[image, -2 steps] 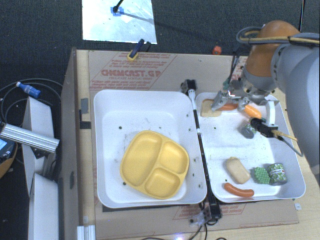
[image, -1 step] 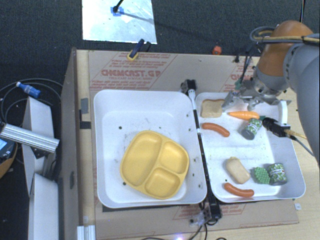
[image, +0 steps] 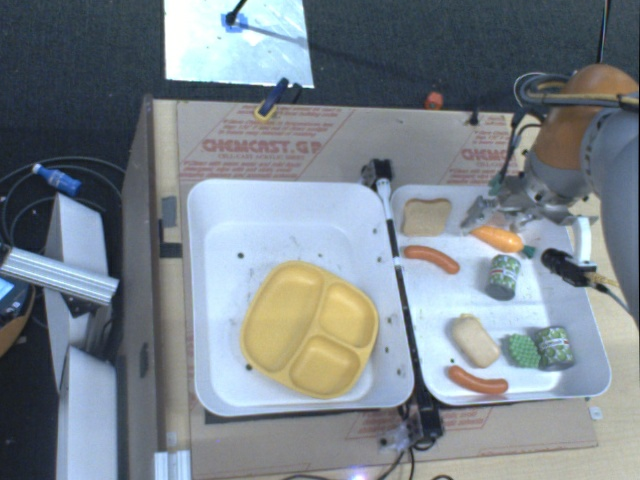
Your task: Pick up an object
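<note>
Carrot (image: pixel 497 236) is lying under the gripper (image: pixel 487 211); light, smooth plastic, probably slipping unless pinched mid-body; grip state unclear.

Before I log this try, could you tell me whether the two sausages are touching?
Apart. The camera view shows one sausage near the bread and the other sausage at the bin's front edge, white floor between.

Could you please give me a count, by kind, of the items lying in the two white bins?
Yellow divided tray: 1
Sausages: 2
Green cans: 2
Bread slice: 1
Bread roll: 1
Carrot: 1
Green leafy piece: 1
Total: 9
</note>
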Robot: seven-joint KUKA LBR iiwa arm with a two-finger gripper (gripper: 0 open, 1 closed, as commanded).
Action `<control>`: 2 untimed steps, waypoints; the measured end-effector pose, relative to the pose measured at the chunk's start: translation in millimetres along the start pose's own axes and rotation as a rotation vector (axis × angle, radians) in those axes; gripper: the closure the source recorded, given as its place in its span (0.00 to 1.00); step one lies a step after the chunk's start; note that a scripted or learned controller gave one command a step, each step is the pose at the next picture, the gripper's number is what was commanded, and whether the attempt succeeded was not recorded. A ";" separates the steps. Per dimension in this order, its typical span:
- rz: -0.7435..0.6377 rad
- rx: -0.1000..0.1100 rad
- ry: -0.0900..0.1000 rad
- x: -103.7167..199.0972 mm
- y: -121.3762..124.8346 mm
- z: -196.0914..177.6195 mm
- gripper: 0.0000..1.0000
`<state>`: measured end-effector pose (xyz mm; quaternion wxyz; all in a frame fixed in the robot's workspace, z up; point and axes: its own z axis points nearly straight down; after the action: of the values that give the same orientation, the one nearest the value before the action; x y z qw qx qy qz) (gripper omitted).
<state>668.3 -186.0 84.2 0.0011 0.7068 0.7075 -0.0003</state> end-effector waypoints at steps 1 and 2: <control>-0.003 -0.005 -0.002 0.4 1.9 -12.2 1.00; -0.004 -0.003 0.003 87.5 1.5 -27.6 1.00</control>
<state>669.7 -98.4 111.7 0.0009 0.7053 0.7089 0.0019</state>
